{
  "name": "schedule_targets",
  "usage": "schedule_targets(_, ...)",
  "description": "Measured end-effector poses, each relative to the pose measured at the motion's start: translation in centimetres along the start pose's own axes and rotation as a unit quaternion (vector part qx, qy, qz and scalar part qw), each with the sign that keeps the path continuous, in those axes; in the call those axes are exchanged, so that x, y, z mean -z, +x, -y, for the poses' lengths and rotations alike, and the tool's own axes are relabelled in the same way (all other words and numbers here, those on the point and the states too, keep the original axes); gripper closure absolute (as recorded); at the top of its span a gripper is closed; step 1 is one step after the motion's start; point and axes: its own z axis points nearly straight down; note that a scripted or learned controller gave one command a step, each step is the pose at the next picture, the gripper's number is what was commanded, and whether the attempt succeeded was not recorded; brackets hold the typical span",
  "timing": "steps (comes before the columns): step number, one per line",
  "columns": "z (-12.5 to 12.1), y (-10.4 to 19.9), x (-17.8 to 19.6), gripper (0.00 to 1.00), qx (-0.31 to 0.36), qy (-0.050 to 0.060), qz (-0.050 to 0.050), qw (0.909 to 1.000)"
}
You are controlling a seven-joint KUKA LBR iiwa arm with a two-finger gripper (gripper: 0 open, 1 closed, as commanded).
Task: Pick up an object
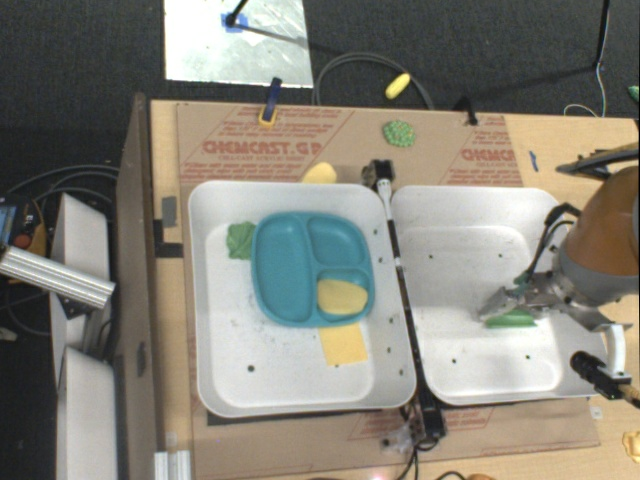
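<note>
Arm is in from the right, pincer [512, 306] low in the right bin [470, 213], right over a small green object [512, 318] lying flat on the bin floor near the arm side. Can't tell from here whether the pincer is wide, narrow or actually gripping; the wrist hides the tips. The green piece looks to be touching the tips, but I won't call it held.

Left bin [215, 268] has a blue divided plate [295, 263] with a yellow piece [342, 296] in its lower compartment, a yellow square [344, 345] just below the plate, and a green leaf [241, 239] at its left edge. All well apart from the arm.

My read: grasp step on the green object. It's flat and thin, so go down to the floor, straddle the short axis, close fully before lifting, and lift straight up slowly. Main risk is that the tips skate over it or push it sideways.
</note>
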Motion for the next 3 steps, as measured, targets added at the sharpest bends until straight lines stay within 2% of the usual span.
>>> schedule_targets(1, -0.2, 0.1, 1.4, 1.00, 0.001, -0.003, 0.000, 1.0000)
schedule_targets(2, -4.2, 6.3, 6.7, 1.00, 0.005, -0.005, 0.000, 1.0000)
schedule_targets(3, -5.6, 16.0, 10.5, 1.00, 0.008, -0.004, -0.002, 1.0000)
